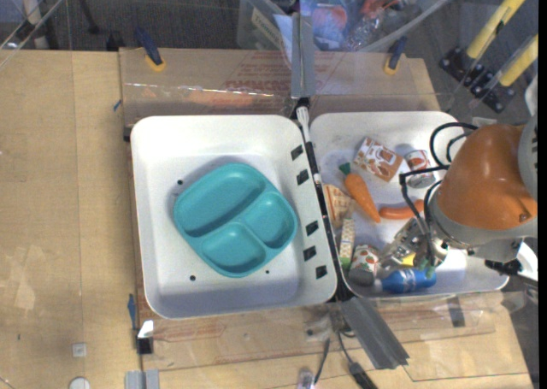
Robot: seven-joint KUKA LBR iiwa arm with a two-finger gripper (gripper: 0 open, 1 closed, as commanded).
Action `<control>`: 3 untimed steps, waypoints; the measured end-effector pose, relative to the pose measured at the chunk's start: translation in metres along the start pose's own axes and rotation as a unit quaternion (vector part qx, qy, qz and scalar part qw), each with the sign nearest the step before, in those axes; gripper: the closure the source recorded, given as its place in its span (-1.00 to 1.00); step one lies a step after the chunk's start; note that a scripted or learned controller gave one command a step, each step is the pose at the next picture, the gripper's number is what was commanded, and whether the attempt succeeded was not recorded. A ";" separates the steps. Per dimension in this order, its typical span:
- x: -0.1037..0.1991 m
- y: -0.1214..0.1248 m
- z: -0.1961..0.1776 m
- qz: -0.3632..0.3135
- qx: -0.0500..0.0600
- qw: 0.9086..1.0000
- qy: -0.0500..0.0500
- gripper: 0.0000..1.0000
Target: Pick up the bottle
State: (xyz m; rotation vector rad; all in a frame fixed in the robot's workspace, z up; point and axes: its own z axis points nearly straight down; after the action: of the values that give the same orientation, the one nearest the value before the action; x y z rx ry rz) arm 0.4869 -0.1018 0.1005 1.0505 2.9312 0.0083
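Wooden bench [60, 208] bears two bins; the left bin [154, 208] holds a teal divided plate [233, 218]. Low in the right bin [444, 280], the gripper [410, 249] hovers over the blue bottle [408, 279] lying near the front wall, likely lining up a grasp.

Robot lab: bench-mounted bins [145, 208], clamps [152, 55]

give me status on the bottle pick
End effector low in right bin. Bottle lying just below it, near front wall. Carrot and cartons crowd close.
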 end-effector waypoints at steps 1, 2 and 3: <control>-0.064 0.028 0.012 -0.130 0.002 0.991 0.008 1.00; -0.146 0.066 0.014 -0.089 0.002 0.996 0.005 1.00; -0.124 -0.027 0.011 -0.194 0.004 0.981 0.006 1.00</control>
State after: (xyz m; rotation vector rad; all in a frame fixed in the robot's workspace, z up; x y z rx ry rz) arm 0.5654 -0.2015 0.0918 0.4646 3.0928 -0.0043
